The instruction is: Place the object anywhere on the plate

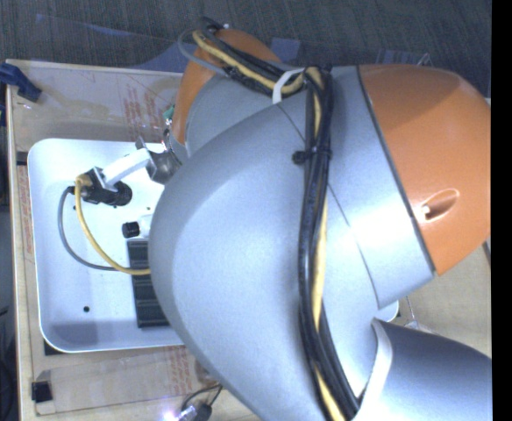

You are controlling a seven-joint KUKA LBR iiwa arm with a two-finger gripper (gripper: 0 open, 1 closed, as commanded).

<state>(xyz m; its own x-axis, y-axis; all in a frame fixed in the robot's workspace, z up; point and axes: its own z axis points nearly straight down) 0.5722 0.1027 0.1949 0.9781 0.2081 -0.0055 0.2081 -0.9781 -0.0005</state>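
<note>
- One small black block (131,229), likely the object: sits on the floor of the white bin (59,279) at the view's left, just above a dark ribbed slab (147,286) and apart from it.
- Looks hard, stiff and light; boxy, with flat faces; probably not fragile. Seems matte, so likely not slippery, though too small to judge surely.
- Calls for a hold across two opposite flat sides, from straight above and centred; small enough to tip or skid away under an off-centre pinch.
- Ribbed slab: possibly the plate, no telling for sure; right end hidden under the grey arm (282,235).
- Gripper (161,165) over the bin's upper right part, near the block but not on it; mostly masked by the arm, so no telling whether apart or together.
- Nothing seen held; block not yet on any plate.
- One tiny dark speck (87,309) lower on the bin floor, too small to name.
</note>
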